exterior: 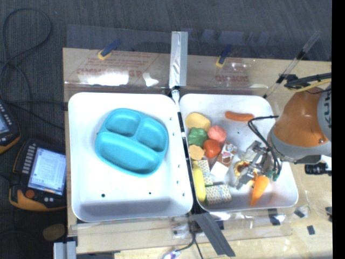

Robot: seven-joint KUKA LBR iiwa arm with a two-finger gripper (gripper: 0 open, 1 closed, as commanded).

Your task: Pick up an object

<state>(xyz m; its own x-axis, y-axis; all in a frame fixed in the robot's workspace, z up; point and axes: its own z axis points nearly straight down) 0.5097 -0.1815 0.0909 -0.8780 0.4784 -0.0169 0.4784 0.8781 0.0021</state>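
Orange carrot in right bin, long axis near-vertical, tip down-left, jaws state unclear

The arm enters from the right as a bulky, rounded body. Its broad orange band is glossy, with a soft highlight on the domed upper face. Below the band sits a smooth grey ring that narrows toward the wrist. A thin black cable loops out from the band's left side and curves down to the tool. The gripper is a small, cluttered assembly of bare silvery metal and dark parts, with fine wires running into it. A white fitting with a black end projects from the wrist at the right edge.
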